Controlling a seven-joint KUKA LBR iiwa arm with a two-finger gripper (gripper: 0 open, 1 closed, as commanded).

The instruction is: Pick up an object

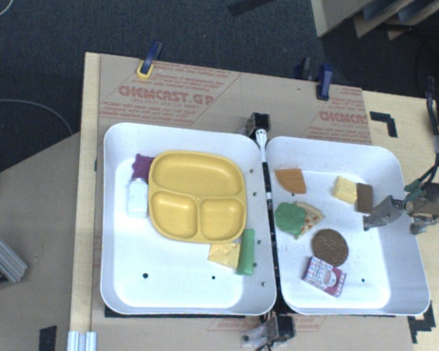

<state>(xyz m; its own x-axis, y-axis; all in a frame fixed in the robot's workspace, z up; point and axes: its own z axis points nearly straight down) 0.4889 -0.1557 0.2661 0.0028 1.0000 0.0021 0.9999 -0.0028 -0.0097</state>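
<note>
Nearest at hand: brown block (364, 198), touching the yellow block (345, 190) toward the right bin's (392, 162) far wall, just beside the gripper (377, 217). Cannot tell whether spread or pressed together. Could catch both blocks at once, or merely shove the brown block aside, given such crowding.

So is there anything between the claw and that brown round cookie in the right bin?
Nothing visible blocks it. The claw sits over the right bin's right side, and bare white floor lies between it and the brown round cookie. The yellow and brown blocks lie above that path, the pink packet below the cookie.
</note>
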